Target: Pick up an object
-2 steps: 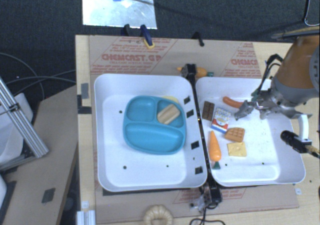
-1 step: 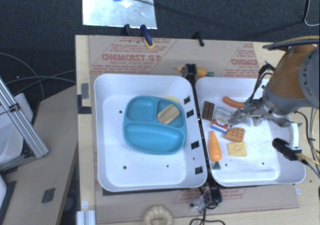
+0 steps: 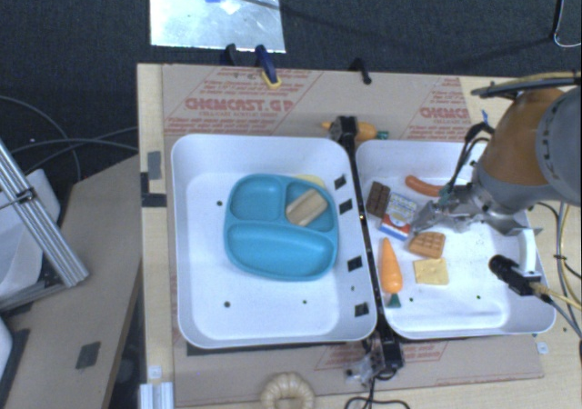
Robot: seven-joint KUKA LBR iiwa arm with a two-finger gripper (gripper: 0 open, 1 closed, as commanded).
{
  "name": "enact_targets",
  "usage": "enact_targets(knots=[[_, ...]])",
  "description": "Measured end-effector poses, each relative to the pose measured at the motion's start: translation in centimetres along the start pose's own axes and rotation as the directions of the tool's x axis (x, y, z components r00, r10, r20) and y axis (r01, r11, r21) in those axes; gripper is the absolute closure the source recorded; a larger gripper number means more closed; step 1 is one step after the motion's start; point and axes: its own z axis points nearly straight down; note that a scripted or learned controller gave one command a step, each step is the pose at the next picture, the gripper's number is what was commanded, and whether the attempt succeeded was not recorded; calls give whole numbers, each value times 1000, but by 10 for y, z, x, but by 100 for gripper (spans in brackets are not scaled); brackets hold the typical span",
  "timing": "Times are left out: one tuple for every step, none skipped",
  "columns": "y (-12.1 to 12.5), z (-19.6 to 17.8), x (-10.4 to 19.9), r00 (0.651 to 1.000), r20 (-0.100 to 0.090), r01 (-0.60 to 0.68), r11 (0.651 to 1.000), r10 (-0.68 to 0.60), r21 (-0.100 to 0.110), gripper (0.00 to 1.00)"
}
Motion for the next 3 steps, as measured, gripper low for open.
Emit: enact_targets(knots=[[1, -11, 0, 1000, 0, 0, 1000, 0, -2, 100], [10, -72, 3, 1000, 1, 4, 1000, -4, -6, 100], [13, -137, 1, 1000, 1, 4, 1000, -4, -8, 100]])
